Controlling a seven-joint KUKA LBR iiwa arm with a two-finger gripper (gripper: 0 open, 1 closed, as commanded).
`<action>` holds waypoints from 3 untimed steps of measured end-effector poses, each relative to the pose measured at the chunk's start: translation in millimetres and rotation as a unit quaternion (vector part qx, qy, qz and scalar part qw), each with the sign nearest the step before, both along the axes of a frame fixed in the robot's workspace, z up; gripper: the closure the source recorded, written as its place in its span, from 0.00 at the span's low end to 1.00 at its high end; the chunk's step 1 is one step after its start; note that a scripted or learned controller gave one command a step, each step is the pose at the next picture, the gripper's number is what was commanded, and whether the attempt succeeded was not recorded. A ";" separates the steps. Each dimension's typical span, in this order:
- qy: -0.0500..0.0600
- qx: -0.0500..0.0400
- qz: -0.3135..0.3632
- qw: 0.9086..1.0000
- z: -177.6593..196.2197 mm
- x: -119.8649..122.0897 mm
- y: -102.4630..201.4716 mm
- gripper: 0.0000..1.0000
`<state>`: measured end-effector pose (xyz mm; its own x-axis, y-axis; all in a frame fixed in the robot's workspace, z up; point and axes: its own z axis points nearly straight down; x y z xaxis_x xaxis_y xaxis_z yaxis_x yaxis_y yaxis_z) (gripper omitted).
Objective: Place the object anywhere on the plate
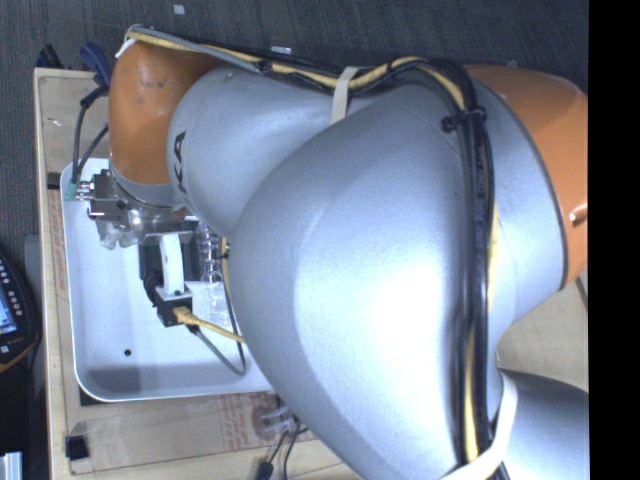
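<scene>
Claw (112, 213): low over the upper left part of the white bin, a cluster of metal parts just under the orange band; whether it is wide, narrow or holding anything cannot be told.
Arm (380, 268): grey and very close to the camera; it reaches in from the right and covers the middle and right of the view, with much of the bench area beneath it.
Floor (300, 8): dark and textured, across the top and down the left edge.
Desk (150, 423): pale wood, seen along the left side and the bottom, with faint red print just below the bin.
Bin (105, 313): 1 shallow white bin with rounded corners; its left part is bare, and shadow lies in its lower left corner.
Orange band (140, 98): on the wrist, directly above the claw.
Cables (478, 228): a black and yellow bundle along the arm's top edge and down its right side, tied by a pale strap (343, 93).
Handheld device (8, 313): black with orange trim and a lit blue screen, beside the desk, cut by the left edge.
Black block (75, 446): small, at the desk's lower left corner.
Speck (128, 351): 1 dark dot on the bin floor, below the claw and apart from it; too small to tell what it is.
Task object: where the object or the plate lies cannot be told.
</scene>
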<state>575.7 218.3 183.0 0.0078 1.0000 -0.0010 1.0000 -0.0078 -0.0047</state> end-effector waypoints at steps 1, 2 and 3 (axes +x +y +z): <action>0.001 0.000 0.037 0.999 -39.7 11.8 -26.4 1.00; 0.000 0.000 0.047 0.999 -27.6 -67.1 -19.7 1.00; -0.001 0.000 0.126 0.992 -16.8 -40.4 -74.1 1.00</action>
